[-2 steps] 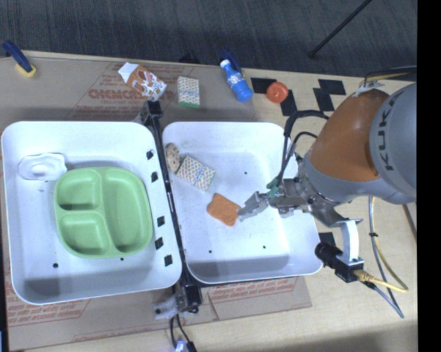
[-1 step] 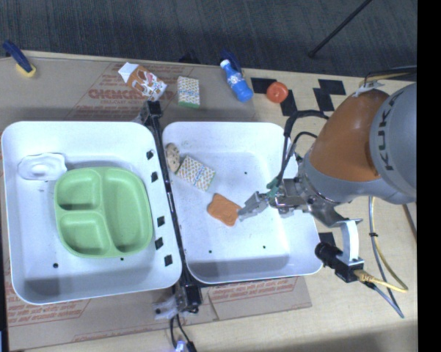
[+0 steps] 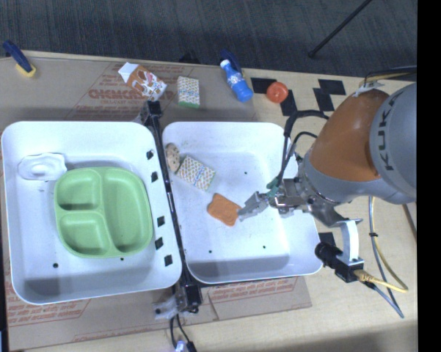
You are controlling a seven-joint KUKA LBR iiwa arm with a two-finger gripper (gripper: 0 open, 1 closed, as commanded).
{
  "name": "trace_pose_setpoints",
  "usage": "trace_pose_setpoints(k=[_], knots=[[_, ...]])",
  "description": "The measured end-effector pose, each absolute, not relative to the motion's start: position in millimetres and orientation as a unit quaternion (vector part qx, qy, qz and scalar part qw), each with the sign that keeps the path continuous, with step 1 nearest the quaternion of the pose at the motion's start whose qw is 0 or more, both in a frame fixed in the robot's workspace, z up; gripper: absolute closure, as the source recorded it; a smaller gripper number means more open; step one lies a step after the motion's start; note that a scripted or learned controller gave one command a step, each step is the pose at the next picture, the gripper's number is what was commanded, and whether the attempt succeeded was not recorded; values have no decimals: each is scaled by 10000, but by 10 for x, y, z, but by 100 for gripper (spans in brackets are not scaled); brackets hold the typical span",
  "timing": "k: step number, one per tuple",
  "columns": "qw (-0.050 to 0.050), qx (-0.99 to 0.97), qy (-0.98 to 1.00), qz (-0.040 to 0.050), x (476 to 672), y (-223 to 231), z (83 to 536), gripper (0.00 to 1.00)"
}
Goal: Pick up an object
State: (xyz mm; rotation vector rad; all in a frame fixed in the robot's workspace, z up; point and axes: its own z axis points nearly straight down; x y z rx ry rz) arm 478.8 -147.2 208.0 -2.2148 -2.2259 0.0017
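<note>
In the camera view, two shallow white bins sit side by side on the desk, which is covered with brown cardboard sheets.

The left bin holds a green divided plate with three compartments, lying flat near the bin's middle. A small clear plastic lid or cup rests just beside the plate's upper left corner.

The right bin holds an orange block-like object near its middle. Above and to the left of it lies a patterned rectangular packet, tilted, with a smaller round-ended patterned item touching it close to the bin's left wall.

The arm, grey with a broad orange band, reaches in over the right bin's right side. Its hand points left toward the orange block, the fingertips touching or just beside the block's right edge. Whether the fingers are released or clenched cannot be told; the block is not clearly between them and lies on the bin floor.

Beyond the bins, along the desk's far edge, lie a blue bottle, a small orange ball, a green-patterned box, a crumpled snack wrapper and a blue-and-yellow clamp at the far left corner.
</note>
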Motion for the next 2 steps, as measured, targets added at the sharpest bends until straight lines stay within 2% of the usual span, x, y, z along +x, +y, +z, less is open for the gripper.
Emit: trace_pose_setpoints(k=[2], knots=[[8,-7053,-7089,5,4788,-1472,2080,0]])
